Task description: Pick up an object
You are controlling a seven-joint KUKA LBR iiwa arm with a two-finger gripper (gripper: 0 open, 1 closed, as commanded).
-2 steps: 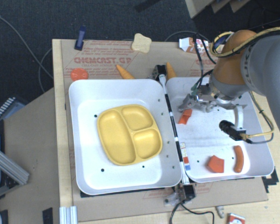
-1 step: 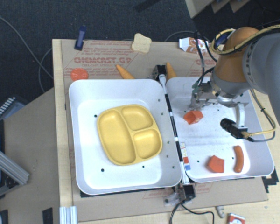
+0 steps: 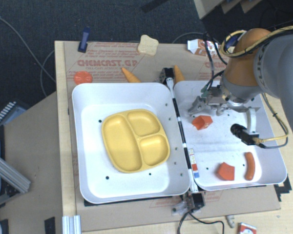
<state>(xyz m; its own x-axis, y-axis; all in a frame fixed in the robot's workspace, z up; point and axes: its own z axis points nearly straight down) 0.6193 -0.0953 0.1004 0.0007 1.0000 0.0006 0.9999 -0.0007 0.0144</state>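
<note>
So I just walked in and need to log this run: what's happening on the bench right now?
A grey KUKA arm reaches in from the right, with its gripper low over the right bin, just above an orange-red block. Nothing is visibly held yet. Another orange block and a small sausage lie near that bin's front edge. The left bin holds a yellow divided tray.

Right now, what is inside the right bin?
The right bin holds an orange block just below the tool, a second orange block and a sausage near its front edge. The arm covers its far corner.
</note>
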